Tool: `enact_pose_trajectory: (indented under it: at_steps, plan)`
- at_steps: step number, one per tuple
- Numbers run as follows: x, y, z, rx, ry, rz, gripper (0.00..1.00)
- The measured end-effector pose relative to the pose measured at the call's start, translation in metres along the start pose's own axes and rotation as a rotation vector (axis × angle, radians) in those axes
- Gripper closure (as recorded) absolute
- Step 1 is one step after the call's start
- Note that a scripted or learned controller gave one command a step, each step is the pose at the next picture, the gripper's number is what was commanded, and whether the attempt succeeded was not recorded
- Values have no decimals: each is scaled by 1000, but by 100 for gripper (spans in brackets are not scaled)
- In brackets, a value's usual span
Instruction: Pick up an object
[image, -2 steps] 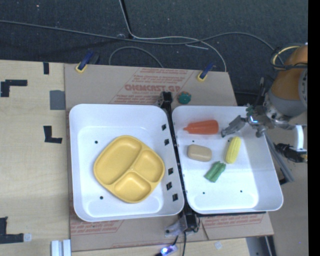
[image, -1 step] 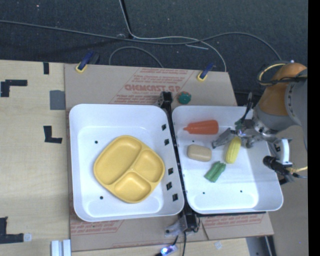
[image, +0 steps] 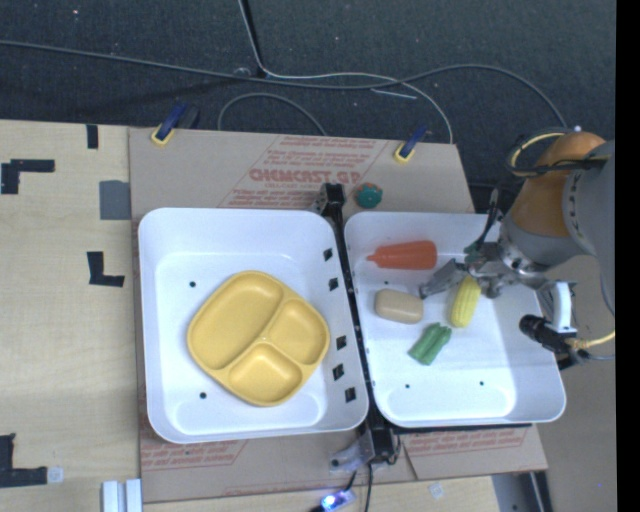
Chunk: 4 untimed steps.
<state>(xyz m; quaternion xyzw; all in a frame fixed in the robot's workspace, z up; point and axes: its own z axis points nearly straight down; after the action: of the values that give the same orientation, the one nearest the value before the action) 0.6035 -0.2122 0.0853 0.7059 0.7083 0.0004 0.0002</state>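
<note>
The right bin (image: 520, 395) holds an orange carrot (image: 403, 255), a beige potato-like piece (image: 398, 306), a yellow corn cob (image: 464, 302) and a green pepper piece (image: 430, 343). My gripper (image: 462, 272) reaches in from the right, low over the bin. Its fingers spread apart above the top end of the corn cob, one finger (image: 436, 284) pointing left toward the beige piece. Nothing sits between them. The grey arm with its orange band (image: 548, 190) stands over the bin's right rim.
The left bin (image: 160, 300) holds a yellow divided plate (image: 258, 336). A small teal object (image: 370, 195) lies on the cardboard behind the bins. Black clips run along the divide between the bins. Cables cross the dark floor at the back.
</note>
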Motion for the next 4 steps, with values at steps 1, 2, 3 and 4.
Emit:
enact_pose_trajectory:
  at_steps: [1, 2, 3, 4]
  plan:
    - [-1, 1, -12, -5, -6, 0, 100]
    - [-1, -5, -57, -2, -2, 3, 100]
    - [2, -10, -117, -5, -2, 2, 100]
    - [2, -9, -158, -3, -2, 2, 100]
